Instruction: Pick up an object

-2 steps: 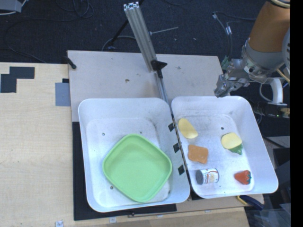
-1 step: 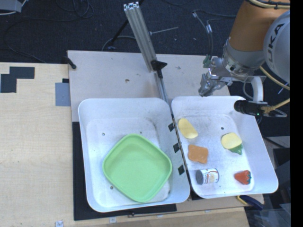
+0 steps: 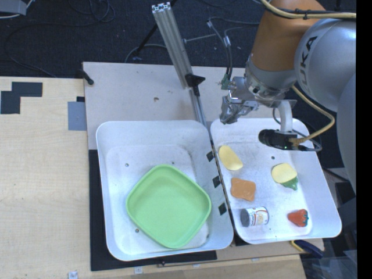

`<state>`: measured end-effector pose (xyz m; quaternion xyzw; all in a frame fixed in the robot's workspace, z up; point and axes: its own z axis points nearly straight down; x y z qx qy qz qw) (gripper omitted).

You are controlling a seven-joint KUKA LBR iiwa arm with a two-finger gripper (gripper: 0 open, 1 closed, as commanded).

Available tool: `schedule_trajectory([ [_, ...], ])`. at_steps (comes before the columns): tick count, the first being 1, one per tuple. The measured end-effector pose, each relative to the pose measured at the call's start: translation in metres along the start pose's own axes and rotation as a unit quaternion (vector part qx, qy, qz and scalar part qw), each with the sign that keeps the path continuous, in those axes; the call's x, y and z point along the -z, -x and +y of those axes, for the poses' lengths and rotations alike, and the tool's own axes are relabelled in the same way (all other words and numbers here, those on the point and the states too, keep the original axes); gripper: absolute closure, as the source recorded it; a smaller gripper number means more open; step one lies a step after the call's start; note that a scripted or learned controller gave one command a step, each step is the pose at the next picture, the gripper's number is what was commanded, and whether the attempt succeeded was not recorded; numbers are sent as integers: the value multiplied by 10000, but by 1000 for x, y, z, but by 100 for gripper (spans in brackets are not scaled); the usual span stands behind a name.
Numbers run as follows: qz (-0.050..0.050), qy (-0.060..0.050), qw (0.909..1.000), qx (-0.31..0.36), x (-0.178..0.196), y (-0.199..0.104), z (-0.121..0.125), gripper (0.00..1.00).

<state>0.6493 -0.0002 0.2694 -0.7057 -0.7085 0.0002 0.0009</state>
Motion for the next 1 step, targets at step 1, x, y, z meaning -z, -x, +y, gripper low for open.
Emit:
schedule_trajectory([
  [1,-1,-2,10000,-2,-19,-56,-4,100],
])
